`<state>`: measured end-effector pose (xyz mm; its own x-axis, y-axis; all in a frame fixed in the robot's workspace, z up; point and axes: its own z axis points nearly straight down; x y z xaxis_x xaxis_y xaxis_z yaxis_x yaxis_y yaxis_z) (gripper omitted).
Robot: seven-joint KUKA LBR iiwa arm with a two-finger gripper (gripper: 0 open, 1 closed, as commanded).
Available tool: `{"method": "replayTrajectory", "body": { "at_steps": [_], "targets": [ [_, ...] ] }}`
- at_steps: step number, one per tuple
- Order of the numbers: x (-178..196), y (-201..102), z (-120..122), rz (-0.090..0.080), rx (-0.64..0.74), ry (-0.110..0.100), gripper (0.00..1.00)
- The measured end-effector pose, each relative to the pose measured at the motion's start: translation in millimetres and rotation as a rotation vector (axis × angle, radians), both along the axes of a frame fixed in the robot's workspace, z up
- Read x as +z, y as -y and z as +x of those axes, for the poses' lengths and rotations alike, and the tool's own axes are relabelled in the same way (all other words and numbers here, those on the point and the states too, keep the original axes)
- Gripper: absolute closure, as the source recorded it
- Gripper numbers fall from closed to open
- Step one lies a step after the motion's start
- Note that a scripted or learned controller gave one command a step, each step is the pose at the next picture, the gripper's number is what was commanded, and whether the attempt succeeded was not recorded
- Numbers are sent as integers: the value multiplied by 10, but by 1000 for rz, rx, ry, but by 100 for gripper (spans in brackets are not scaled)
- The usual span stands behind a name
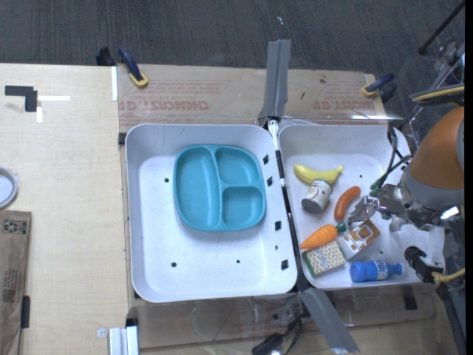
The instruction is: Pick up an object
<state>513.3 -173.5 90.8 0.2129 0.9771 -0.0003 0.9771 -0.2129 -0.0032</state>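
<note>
Red lettering runs upside down along the cardboard sheet (244, 98) behind the bins. It is too blurred to read surely. The brown paper bag (13, 272) bears a recycling sign.

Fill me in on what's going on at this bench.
The arm reaches in from the right, its gripper low over the right bin, above a small carton among a toy carrot, banana, can, sausage and blue bottle. Nothing is visibly held. The left bin holds a blue divided plate.

This looks like a robotics lab. Left of the grey arm (436, 161), two white bins (140, 220) stand on a wooden bench (59, 161), cardboard (199, 95) is clamped behind them, and dark carpet (185, 13) lies beyond.
</note>
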Motion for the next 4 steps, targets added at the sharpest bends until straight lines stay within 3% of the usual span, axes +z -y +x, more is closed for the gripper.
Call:
{"method": "replayTrajectory", "body": {
  "at_steps": [1, 2, 3, 4],
  "targets": [
    [91, 2, 6, 0, -2, 1, 100],
    [92, 3, 5, 0, -3, 1, 0],
    [6, -357, 910, -2, -33, 1, 0],
    [5, -728, 1409, -4, -160, -17, 0]
  ]
}}
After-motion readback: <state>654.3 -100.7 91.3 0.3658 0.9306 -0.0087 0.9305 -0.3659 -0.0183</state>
